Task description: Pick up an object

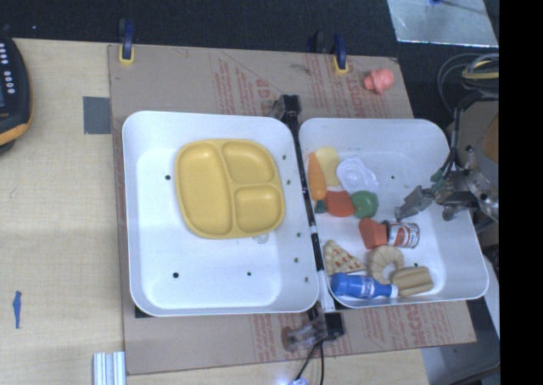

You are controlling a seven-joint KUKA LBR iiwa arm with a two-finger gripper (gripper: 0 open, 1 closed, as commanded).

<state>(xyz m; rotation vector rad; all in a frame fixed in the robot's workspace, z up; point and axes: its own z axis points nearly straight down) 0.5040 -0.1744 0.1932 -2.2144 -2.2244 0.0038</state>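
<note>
- Gripper [422,202] sits at the right side of the right bin [424,133], low over its floor; it points left, toward the toys
- Fingers [412,203]: dark and blurred against the white; I cannot tell how far apart they are, and nothing shows between them
- Can [405,235], red and silver, lies on its side just below the fingertips, near them; whether they touch I cannot tell
- Red block [372,231] lies just left of the can, touching it or nearly so
- Green ball [365,203] lies left of the gripper, with bare bin floor between the two; a red piece [339,203] rests against the ball's left side
- Carrot [316,175], orange, lies along the bin's left wall; a yellow piece [327,159] is beside its top end
- Clear cup [356,175], hard to make out, lies above the ball
- Near the bin's front edge: a blue bottle [361,287] on its side; a cork-coloured cylinder [413,280] to its right; a ring-shaped pastry [387,260] above them; a waffle wedge [341,257] to the left
- Left bin [153,273] holds a yellow tray [229,187] with three compartments, set toward the bin's back
- Pink toy [379,80] lies on the cardboard behind the right bin, outside it
- Two blue clamps [126,39] pin the cardboard's back edge
</note>
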